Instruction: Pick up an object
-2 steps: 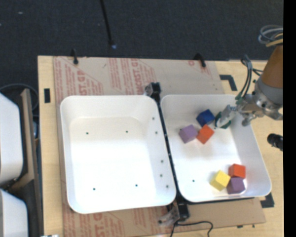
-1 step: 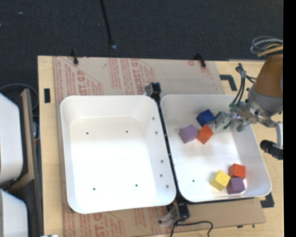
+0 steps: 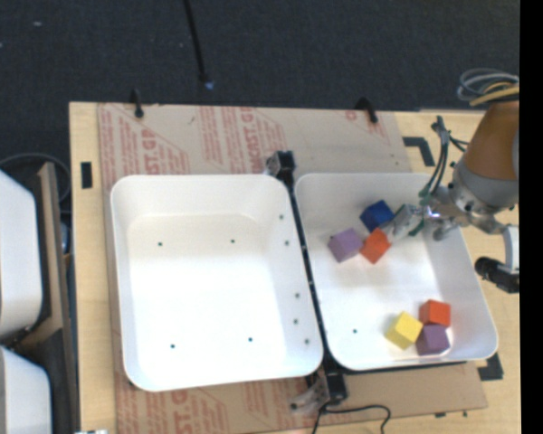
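Observation:
The right bin (image 3: 452, 269) holds several small blocks. A blue block (image 3: 376, 214), an orange-red block (image 3: 375, 245) and a pale purple block (image 3: 345, 244) cluster near its upper middle. A yellow block (image 3: 404, 329), an orange block (image 3: 436, 313) and a purple block (image 3: 433, 339) sit together at its lower right. My gripper (image 3: 423, 219) hangs over the bin's upper right, just right of the blue block, with nothing visibly between its fingers. The arm's orange band (image 3: 495, 143) rises above it.
The left bin (image 3: 208, 278) stands beside the right one, divided from it by a dark clamp strip (image 3: 303, 269). Both rest on a cardboard-covered bench (image 3: 217, 138). A white container (image 3: 9, 251) stands at the far left edge.

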You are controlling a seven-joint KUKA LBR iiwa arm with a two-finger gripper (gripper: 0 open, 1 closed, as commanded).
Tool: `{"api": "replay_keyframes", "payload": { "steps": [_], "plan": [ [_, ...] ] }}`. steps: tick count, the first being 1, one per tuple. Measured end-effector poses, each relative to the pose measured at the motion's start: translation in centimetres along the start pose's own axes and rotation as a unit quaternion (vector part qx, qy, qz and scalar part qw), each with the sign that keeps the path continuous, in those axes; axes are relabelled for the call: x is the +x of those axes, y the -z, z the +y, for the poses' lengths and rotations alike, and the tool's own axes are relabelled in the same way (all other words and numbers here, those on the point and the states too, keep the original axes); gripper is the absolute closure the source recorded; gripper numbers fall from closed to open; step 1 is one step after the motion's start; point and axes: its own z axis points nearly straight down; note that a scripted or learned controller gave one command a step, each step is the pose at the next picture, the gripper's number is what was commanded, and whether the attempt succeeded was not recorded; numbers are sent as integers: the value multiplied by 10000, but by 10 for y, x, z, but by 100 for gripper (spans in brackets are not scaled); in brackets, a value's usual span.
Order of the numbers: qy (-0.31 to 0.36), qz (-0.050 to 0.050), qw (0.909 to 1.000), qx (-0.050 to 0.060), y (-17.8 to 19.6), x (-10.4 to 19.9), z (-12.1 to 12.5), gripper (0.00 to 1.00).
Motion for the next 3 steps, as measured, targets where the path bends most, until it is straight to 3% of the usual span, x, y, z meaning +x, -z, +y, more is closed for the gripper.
{"api": "replay_keyframes", "payload": {
  "steps": [1,3],
  "plan": [
    [-3,3,10000,9,9,-1,-1,100],
    [0,-1,10000,-3,96,2,0,100]
  ]
}}
